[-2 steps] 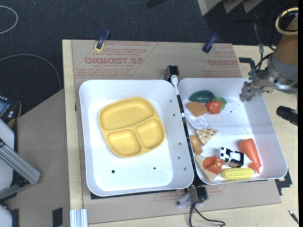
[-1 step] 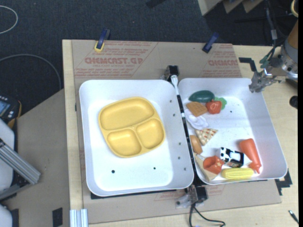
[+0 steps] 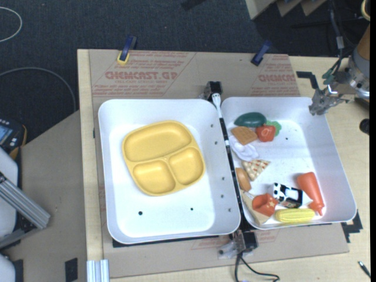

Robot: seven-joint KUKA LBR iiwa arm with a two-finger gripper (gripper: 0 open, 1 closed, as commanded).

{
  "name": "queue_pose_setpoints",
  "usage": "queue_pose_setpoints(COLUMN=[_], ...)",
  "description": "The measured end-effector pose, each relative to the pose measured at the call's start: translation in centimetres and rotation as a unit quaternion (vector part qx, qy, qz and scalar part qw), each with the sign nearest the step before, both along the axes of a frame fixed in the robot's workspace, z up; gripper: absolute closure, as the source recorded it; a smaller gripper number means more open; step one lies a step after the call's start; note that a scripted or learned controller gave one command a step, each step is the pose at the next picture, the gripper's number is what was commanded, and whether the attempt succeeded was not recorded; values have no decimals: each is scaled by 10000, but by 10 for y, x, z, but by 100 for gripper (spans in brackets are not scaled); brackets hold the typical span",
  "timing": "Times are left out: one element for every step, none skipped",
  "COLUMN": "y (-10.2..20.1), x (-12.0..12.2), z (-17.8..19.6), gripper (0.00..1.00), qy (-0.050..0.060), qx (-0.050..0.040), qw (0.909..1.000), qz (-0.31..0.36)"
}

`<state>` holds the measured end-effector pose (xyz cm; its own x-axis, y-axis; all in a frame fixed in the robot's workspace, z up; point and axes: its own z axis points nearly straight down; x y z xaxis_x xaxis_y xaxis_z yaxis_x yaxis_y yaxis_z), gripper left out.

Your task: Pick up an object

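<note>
My gripper (image 3: pixel 322 103) hangs at the far right corner of the right bin (image 3: pixel 311 140), above its rim and apart from the toys. Its fingers are too small and blurred to read. In that bin lie toy foods: a dark green vegetable (image 3: pixel 251 120), a red strawberry (image 3: pixel 267 131), a tan cracker (image 3: pixel 242 136), a white piece (image 3: pixel 247 151), a pizza wedge (image 3: pixel 256 168), an orange carrot (image 3: pixel 311 190), a black-and-white cow (image 3: pixel 287 194), a red tomato piece (image 3: pixel 264 205) and a yellow corn cob (image 3: pixel 295 215).
The left bin (image 3: pixel 117 210) holds a yellow divided plate (image 3: pixel 163 157). Both bins rest on a cardboard-covered bench (image 3: pixel 176 69) with a yellow clamp (image 3: pixel 125 52) and a blue clamp (image 3: pixel 260 54) at its far edge. A black clip (image 3: pixel 214 90) joins the bins.
</note>
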<state>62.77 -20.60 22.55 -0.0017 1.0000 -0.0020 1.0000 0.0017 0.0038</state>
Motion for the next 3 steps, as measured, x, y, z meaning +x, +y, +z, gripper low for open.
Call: queue_pose_setpoints(y=[49, 109, 169], x=[-20, -40, -57], z=[11, 12, 6], gripper=[100, 100, 100], qy=[27, 35, 38], qx=[19, 23, 24], qw=[10000, 10000, 10000], qz=[11, 17, 20])
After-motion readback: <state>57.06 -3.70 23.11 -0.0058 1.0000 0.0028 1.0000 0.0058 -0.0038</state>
